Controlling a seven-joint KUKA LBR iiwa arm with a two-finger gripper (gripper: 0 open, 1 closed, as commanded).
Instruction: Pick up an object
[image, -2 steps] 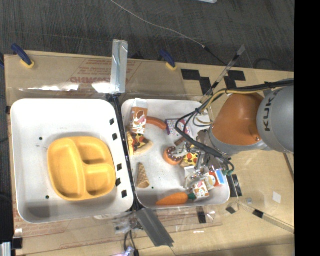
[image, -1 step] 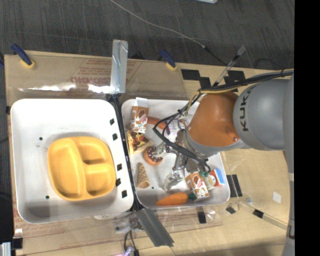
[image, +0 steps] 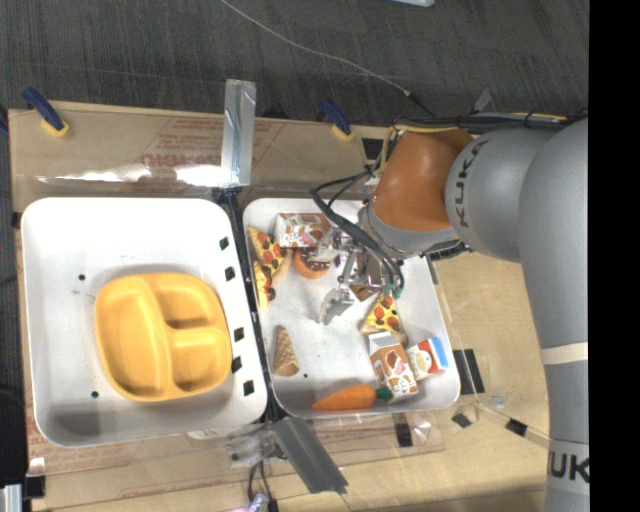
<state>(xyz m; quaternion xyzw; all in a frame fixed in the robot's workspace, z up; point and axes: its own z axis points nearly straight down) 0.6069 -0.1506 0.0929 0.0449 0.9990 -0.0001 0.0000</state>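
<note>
The yellow divided tray (image: 160, 333) fills the left bin (image: 50, 230). In the right bin (image: 330, 385) lie a carrot (image: 343, 399), cartons (image: 393, 366), an ice-cream cone (image: 285, 351) and pizza slices (image: 266, 254). The gripper (image: 336, 302) hangs over bare floor mid-bin, fingers parted and gripping nothing, cone just beside.

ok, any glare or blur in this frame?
Camera view: glare on the tape above the left bin; soft shadow under the yellow tray; claw slightly blurred; small toys like the carrot soft but readable.
</note>
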